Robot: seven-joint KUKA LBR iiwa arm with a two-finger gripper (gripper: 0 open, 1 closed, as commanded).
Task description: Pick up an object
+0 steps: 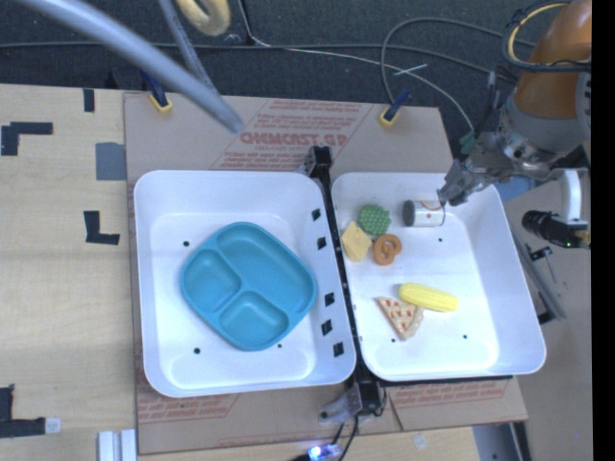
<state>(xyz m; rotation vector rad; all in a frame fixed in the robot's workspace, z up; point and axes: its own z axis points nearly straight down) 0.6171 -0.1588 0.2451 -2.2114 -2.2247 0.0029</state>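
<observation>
The right bin (500, 286) holds several toy foods: a green round piece (375, 219), a pale yellow chunk (356, 243), a brown ring (387, 249), a yellow corn cob (429, 298), a pizza slice (400, 316), and a small white cylinder with a dark cap (421, 214). My gripper (452, 195) hangs at the bin's far right corner, just right of the cylinder and slightly above it. Nothing shows between its fingers.
The left bin (163, 209) holds a blue divided tray (248, 284). A black divider clip strip (332, 257) runs between the bins. Cables loop behind the bins over the cardboard (288, 133). A grey pole (115, 36) crosses the top left.
</observation>
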